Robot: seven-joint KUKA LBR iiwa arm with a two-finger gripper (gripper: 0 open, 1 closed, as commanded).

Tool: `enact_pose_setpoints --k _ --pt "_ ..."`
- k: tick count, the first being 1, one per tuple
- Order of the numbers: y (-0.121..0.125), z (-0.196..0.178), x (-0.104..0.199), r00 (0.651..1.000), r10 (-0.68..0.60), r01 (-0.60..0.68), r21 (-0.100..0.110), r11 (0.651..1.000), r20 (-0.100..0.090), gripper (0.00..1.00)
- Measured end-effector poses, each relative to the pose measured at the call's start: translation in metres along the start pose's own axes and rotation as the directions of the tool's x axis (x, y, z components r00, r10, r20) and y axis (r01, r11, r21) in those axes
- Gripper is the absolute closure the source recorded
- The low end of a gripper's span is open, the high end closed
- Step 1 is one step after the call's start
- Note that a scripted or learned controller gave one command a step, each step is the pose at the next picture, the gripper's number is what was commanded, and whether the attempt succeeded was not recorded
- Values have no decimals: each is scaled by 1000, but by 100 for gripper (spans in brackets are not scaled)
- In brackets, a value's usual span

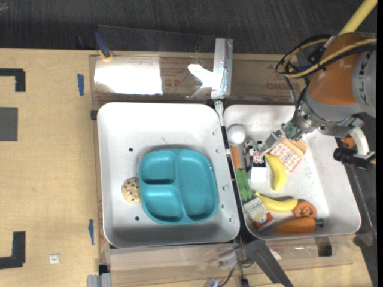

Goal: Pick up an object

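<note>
My gripper (pixel 286 134) hangs over the back of the right bin (pixel 341 184), under the orange wrist band (pixel 335 79). Just below it lies a pink-and-white packet (pixel 292 155), and I cannot tell whether the two touch. A small yellow banana (pixel 276 172) lies beside the packet. A longer banana (pixel 278 204) lies nearer the front. Along the front wall rest a carrot (pixel 296 224), a round orange fruit (pixel 305 209) and a small carton (pixel 258 213). A white ball (pixel 237 135) sits at the bin's back left corner.
The left bin (pixel 119 130) holds a teal divided plate (pixel 178 185) with a cookie (pixel 131 190) at its left side. Green and orange slim items (pixel 242 181) line the right bin's left wall. A black cable (pixel 353 156) runs at the far right.
</note>
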State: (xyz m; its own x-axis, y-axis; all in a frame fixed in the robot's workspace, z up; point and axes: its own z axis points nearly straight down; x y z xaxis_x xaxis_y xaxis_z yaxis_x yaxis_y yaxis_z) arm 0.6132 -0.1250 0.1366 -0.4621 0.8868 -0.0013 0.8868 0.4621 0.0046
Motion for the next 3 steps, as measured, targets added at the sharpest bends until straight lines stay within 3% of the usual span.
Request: enact_pose_setpoints --k 1,2,3 --pt "-47 33 -2 997 83 -83 -6 997 8 0" --pt "-53 40 -6 992 124 -123 -20 992 13 0" --pt "-52 28 -8 992 125 -124 -25 992 17 100"
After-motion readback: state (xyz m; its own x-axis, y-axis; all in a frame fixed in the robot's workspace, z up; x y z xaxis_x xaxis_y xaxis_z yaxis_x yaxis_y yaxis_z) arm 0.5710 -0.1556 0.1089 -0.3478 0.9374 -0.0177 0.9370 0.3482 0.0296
